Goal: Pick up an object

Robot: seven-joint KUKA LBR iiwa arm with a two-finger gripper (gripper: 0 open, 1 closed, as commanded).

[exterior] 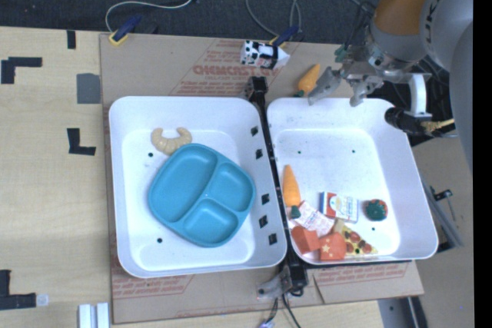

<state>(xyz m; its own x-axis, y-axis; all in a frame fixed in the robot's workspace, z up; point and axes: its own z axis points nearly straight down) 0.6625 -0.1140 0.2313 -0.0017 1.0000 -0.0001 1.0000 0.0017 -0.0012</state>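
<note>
The gripper [339, 89] hangs over the far rim of the right bin [400, 165], its two fingers [321, 87] spread well apart with nothing between them. Just beside the left finger, out on the cardboard beyond the bin, lies a small orange-yellow piece [308, 77]. Further off on that side sits a black-and-white toy cow [260, 54]. Well apart from the fingers, down at the near end of the right bin, the pickable clutter is bunched: a carrot [290, 185], a white packet [311, 217], red blocks [319, 245], a small carton [339, 206] and a dark green-and-red ball [375, 209]. In the left bin [123, 127], far from the fingers, a blue divided plate [201, 194] lies with a tan curved piece [170, 138] touching its far edge.
</note>
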